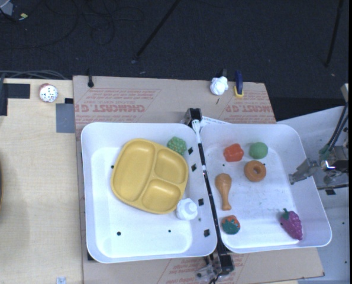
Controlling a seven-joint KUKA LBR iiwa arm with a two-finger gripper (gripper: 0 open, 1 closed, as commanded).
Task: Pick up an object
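The right bin (264, 235) holds several toy foods: a red pepper (233, 152), a green round fruit (258, 150), a brown donut (255, 171), a tan drumstick (224, 190), a red-and-green strawberry (230, 224) and purple grapes (292, 224). My gripper (309, 171) hangs at the right rim of this bin, right of the donut and above the grapes, touching none of the objects. Nothing is seen in its grasp.
The left bin (134, 244) carries a yellow divided plate (152, 175), with a green toy (177, 145) at its upper right and a white toy (187, 209) at its lower right. A black divider (204, 176) runs between the bins. A white object (219, 86) lies on the cardboard behind.
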